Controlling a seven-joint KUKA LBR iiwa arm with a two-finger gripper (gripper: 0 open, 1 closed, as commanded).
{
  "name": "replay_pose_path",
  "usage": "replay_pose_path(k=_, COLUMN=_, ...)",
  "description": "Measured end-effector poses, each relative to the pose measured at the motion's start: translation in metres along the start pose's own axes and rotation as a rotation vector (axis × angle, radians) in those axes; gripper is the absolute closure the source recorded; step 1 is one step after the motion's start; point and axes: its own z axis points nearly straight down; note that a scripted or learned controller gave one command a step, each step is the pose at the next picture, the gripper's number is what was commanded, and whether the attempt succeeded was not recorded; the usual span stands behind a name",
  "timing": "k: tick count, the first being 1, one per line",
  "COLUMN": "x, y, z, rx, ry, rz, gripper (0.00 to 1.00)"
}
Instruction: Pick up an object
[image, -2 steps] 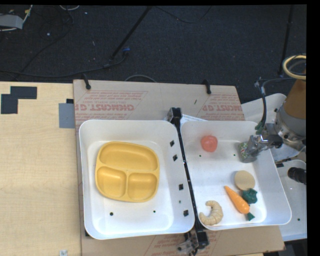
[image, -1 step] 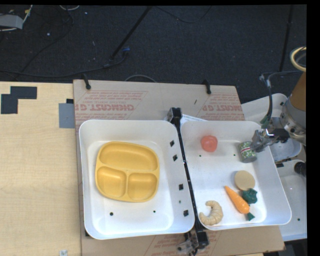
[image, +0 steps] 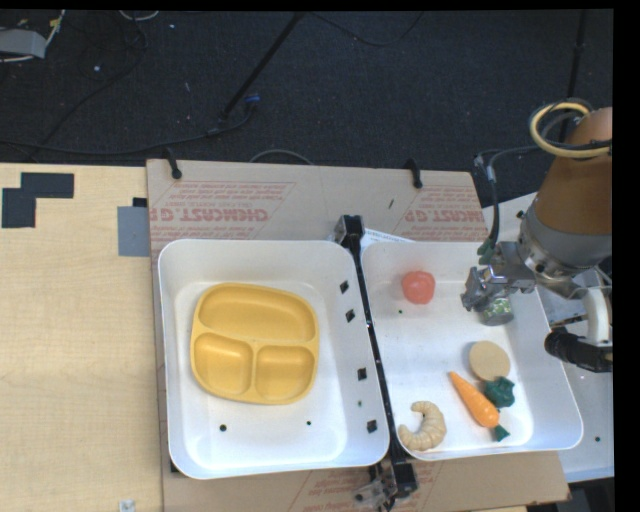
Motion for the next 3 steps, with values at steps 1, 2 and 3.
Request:
replay_pose_path(k=1, x=0.049, y=-0.013, z=0.005, rx=0.001, ry=0.000, rz=0.001, gripper=1.00)
replay_pose_path(k=2, x=0.106, y=-0.007, z=0.002, rx=-0.001, ry=0.000, rz=-0.001, gripper=1.00)
replay_pose_path(k=3, x=0.150, y=-0.015, z=0.009, rx=0.001, ry=-0.001, rz=0.001, gripper=1.00)
